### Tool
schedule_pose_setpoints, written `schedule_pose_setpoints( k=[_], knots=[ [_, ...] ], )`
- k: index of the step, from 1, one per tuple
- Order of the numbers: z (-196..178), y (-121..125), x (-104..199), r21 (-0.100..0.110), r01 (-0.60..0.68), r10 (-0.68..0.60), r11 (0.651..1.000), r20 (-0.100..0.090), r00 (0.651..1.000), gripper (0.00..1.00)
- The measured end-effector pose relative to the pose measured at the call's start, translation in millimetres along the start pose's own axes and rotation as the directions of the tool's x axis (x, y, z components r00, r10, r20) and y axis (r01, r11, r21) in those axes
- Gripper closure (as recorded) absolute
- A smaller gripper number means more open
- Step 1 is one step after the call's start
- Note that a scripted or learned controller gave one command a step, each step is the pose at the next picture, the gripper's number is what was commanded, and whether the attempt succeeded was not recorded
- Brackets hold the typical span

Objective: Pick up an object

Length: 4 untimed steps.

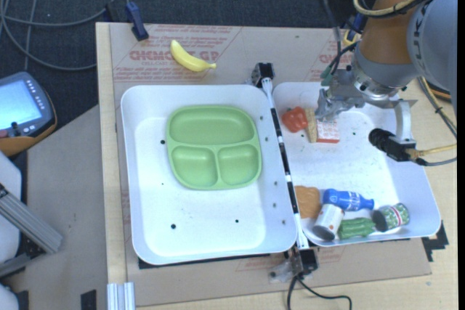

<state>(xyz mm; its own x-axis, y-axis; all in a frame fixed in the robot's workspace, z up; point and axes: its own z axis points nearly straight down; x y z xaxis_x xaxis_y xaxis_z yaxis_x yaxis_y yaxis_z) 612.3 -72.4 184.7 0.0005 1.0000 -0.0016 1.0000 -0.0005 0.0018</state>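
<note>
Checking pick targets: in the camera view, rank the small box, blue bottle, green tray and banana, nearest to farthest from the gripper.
From the gripper:
1. small box, right bin, directly beneath it.
2. blue bottle, right bin, near corner.
3. green tray, left bin.
4. banana, on the cardboard beyond the left bin.

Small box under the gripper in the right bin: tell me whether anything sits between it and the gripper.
Nothing visible does. The gripper is directly over the small box. The red object lies just beside the box on its left, close enough to be bumped.
</note>
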Motion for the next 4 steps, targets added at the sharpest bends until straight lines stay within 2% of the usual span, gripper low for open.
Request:
schedule_pose_setpoints(
  k=[1,2,3,4],
  knots=[
    [47,2,-29,0.004,0.000,0.000,1.000,-0.001,1.000,1.00],
    [100,-64,-27,0.003,0.000,0.000,1.000,-0.002,1.000,1.00],
    [-4,12,-42,-0.001,0.001,-0.001,1.000,-0.001,1.000,1.00],
    [22,4,-31,0.004,0.002,-0.002,1.000,-0.002,1.000,1.00]
  ],
)
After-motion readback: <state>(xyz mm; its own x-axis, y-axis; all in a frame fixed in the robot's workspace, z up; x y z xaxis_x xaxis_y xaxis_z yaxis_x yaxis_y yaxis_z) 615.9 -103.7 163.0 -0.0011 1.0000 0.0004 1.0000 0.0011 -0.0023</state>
